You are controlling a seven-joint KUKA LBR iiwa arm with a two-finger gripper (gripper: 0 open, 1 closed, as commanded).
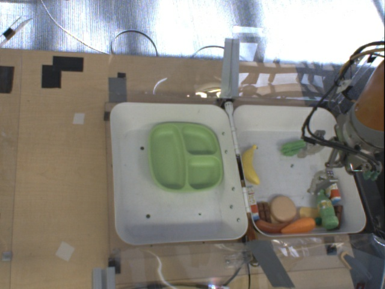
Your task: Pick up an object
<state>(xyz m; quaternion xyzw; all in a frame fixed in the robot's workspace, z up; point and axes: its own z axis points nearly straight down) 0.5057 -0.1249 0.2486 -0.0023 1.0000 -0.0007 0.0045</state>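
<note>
Camera view, the single vantage available: the arm (368, 110) enters from the right and the gripper (325, 182) hangs low over the right side of the right bin (271, 125), directly above the cluster of toy food heaped in that bin's near right corner. Whether the claw stands open or closed cannot be told from this slant, and nothing is seen clamped in it. Candidate objects lie as follows: a green bottle (326, 212) just beneath the gripper, a carrot (298, 226) touching its left side, a round tan biscuit-like piece (283, 209) and a brown sausage (269, 226) further left, a banana (250, 165) against the left wall of the bin, and a green vegetable (293, 147) lying apart toward the far side. The left bin (129, 221) holds a green divided plate (184, 156). Risks, in my judgement: the near corner pile is tightly packed (items touching or overlapping), so a descent there may pinch two pieces at once, or push them aside and close on nothing; the bin wall (359, 212) stands close to the right, and a finger could strike it; the rounded bottle may slip out sideways under a poor grip. The isolated green vegetable would be the safer target.
</note>
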